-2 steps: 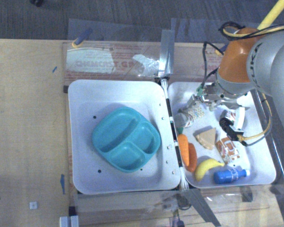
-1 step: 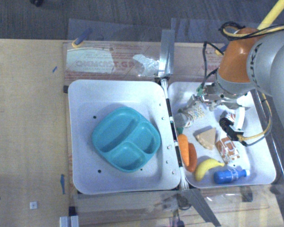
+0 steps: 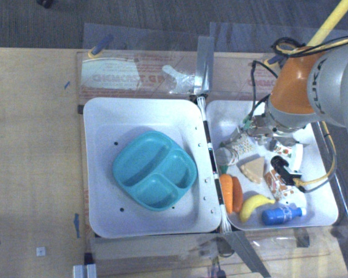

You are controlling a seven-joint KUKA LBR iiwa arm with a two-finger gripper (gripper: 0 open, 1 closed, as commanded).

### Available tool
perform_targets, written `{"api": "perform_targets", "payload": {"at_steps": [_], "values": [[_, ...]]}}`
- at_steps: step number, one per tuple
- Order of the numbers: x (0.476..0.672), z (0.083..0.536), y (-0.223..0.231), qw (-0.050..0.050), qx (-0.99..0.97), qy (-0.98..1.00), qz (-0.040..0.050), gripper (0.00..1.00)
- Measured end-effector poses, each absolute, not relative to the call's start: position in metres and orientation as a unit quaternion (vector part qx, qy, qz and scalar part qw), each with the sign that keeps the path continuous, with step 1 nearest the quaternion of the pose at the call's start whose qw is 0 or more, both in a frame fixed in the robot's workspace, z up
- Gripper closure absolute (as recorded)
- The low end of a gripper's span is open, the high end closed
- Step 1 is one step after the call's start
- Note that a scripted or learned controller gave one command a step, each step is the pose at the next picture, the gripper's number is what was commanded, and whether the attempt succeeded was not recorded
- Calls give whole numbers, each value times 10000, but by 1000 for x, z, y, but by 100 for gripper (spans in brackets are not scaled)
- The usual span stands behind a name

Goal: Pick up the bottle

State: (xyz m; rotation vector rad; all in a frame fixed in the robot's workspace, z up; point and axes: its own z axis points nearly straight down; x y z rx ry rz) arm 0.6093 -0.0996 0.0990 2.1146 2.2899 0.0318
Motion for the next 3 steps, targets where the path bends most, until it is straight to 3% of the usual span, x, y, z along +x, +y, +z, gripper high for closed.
{"api": "perform_targets", "payload": {"at_steps": [1, 2, 3], "values": [[630, 149, -154, 13, 6682, 7439, 2, 0], [630, 96, -98, 88, 6246, 7809, 47, 0], [644, 165, -117, 19, 5343, 8453, 5, 0]]}}
